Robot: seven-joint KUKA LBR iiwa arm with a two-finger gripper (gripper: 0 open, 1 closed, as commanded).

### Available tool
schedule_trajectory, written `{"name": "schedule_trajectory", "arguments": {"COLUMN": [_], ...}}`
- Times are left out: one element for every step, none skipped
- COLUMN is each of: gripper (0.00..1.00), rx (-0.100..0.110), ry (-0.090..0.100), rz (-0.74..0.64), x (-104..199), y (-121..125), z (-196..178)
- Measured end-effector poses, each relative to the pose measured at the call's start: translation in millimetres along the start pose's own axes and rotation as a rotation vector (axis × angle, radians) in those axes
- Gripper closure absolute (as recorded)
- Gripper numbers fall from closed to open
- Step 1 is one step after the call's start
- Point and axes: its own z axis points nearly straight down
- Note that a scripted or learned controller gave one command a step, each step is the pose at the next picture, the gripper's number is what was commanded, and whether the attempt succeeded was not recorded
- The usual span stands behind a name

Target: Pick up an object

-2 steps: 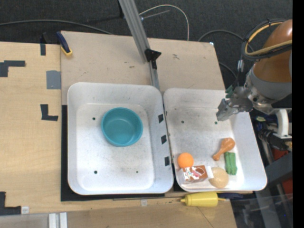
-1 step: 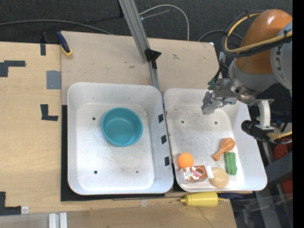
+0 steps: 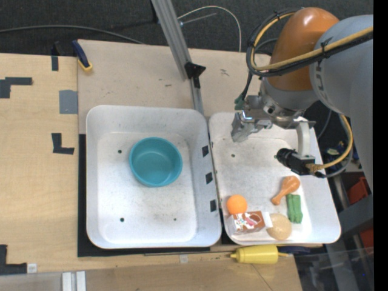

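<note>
end effector (image 3: 241, 128) hovers over the far end of the right bin (image 3: 254, 162), can't tell its grip state. candidates sit at the near end (orange ball (image 3: 237, 204), green piece (image 3: 294, 208)). teal bowl (image 3: 156, 161) in left bin (image 3: 103, 162).

A robotics lab: taped plywood bench (image 3: 36, 162), two white bins (image 3: 100, 223), exposed cables (image 3: 209, 11), metal camera pole (image 3: 173, 32).
</note>
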Motion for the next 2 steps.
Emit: {"name": "schedule_trajectory", "arguments": {"gripper": [1.0, 1.0], "rx": [0.0, -0.002], "ry": [0.0, 0.001], "rz": [0.001, 0.0], "x": [46, 97], "y": [22, 50], "z": [15, 10]}}
